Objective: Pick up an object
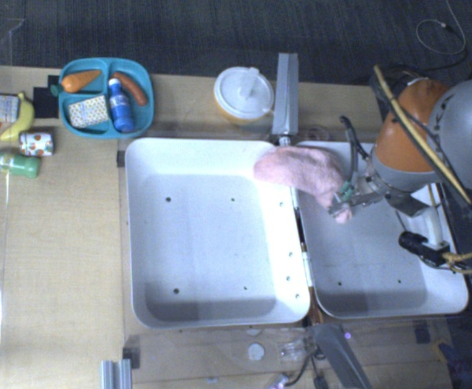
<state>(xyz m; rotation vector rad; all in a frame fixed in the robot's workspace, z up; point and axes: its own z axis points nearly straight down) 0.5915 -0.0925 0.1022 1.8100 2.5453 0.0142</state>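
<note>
In the camera view, the fingers (345,194) pinch one end of a pink cloth (300,171). The cloth drapes leftward from them across the divide between the left bin (138,241) and right bin (381,290) on the counter (49,241).

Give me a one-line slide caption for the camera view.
Gripper grips a corner of a pink cloth draped over the divide between the left bin and right bin.
</note>
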